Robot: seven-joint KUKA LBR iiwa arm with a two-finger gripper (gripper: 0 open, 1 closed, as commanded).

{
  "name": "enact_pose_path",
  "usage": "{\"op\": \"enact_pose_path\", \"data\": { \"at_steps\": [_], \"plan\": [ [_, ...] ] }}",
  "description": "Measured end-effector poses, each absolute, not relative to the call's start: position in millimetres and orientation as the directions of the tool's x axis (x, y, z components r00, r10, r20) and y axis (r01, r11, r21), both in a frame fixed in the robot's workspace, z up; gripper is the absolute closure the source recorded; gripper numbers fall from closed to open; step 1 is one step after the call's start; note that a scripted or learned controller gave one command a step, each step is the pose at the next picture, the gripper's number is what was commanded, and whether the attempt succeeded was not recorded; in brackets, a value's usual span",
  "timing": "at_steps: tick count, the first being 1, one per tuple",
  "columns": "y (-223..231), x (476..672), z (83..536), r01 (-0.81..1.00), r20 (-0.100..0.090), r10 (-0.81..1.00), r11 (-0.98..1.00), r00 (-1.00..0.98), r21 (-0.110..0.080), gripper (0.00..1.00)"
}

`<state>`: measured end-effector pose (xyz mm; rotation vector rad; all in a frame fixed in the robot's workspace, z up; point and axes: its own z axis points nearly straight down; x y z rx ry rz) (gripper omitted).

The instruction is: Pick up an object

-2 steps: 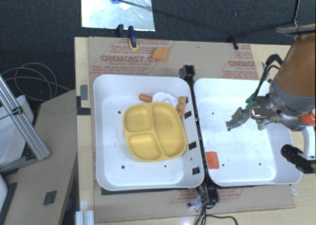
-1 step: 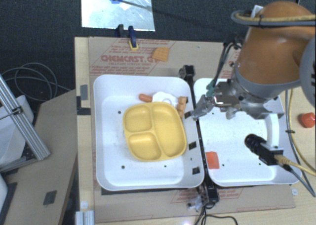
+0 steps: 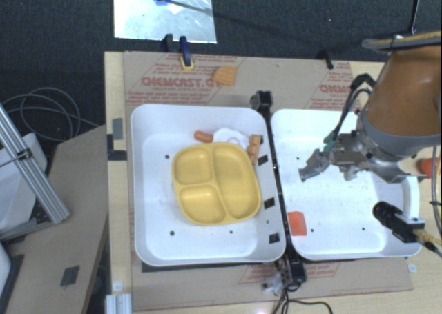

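You see the gripper point(image 3: 312, 166) over the left half of the right bin point(image 3: 345, 237), right of frame centre; you cannot tell whether it is open or closed. 1 orange block point(image 3: 296, 222) lies lower in the frame, in that bin's lower left corner, apart from the gripper. The left bin point(image 3: 148, 168) holds a yellow plate point(image 3: 215, 184) with 3 compartments.

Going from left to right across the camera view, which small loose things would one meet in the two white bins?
Small orange sausage-shaped piece, white rounded object, tan cork-like piece, flat orange block.
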<state>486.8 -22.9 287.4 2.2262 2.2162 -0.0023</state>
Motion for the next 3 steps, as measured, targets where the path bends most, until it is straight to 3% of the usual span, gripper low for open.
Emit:
{"op": "enact_pose_path", "data": {
  "at_steps": [1, 2, 3],
  "plan": [
    [-19, 488.8, 374, 1.0, 0.0, 1.0, 0.005, -0.005, 0.011, 0.0],
    [-20, 486.3, 275, 1.0, 0.0, 1.0, 0.0, 0.0, -0.005, 0.0],
    [-110, 487.2, 398, 1.0, -0.006, 1.0, -0.007, 0.007, 0.017, 0.0]
  ]
}}
